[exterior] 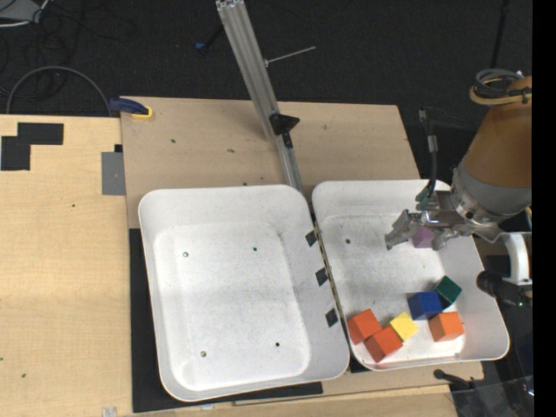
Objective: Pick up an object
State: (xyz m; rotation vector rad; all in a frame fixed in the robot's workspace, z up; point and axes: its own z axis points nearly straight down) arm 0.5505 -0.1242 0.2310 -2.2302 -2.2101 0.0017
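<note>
Sitting between the fingers of the gripper (423,231) is a small purple block (423,237), over the far part of the right bin (347,200), close to that bin's right side. The grey fingers splay to either side of the block and close in on it, so the hand is narrow and holds the purple piece; whether the block is lifted clear of the bin floor or touching it cannot be told from this slanted view. Above the gripper the arm (502,150) rises to the right, with its orange band broad and bright at the upper right. Nearer in the same bin lies a loose cluster of blocks, well apart from the gripper: a green block (449,290) farthest and rightmost, a blue block (425,305) just beside it on the left, a yellow block (404,327) near the blue one, an orange block (446,326) to the right of the yellow, and two red-orange blocks (374,334) at the left end, touching each other. The left bin (174,207) sits alongside, its right rim meeting the right bin's left rim, where small black clips (321,275) sit along the seam. A slanted metal rail (256,81) runs from the far side down toward the bins across the wooden bench (61,259).
</note>
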